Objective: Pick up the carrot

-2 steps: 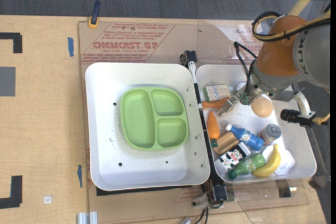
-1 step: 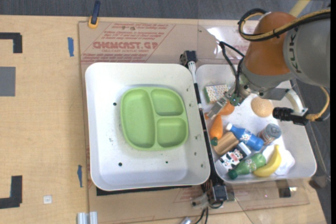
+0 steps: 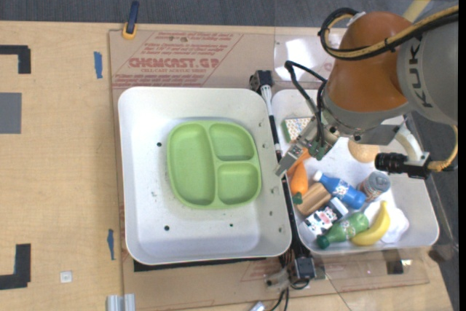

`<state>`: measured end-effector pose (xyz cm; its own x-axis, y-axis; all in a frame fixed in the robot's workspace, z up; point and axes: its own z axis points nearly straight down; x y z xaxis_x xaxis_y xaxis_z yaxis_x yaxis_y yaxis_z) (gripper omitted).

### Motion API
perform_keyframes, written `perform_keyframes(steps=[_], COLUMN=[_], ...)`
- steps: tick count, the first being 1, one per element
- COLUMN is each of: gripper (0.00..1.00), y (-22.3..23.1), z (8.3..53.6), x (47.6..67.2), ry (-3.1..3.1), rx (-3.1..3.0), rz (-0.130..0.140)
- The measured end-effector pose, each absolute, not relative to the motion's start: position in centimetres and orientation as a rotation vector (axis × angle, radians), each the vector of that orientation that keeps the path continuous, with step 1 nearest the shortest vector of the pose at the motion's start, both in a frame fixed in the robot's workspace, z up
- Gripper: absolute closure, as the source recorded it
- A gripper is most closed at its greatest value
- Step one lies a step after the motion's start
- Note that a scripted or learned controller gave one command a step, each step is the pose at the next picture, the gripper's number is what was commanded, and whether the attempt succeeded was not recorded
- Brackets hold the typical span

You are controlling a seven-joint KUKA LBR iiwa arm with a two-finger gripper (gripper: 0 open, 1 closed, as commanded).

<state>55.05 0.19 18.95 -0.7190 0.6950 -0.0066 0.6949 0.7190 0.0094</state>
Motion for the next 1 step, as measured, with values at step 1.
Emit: perform_keyframes(steps=[1], gripper=[0.00], y=[-6.23], z=[18.51], x=[55.66], ry=[2.856], rx=[1.291], rz=[-0.001])
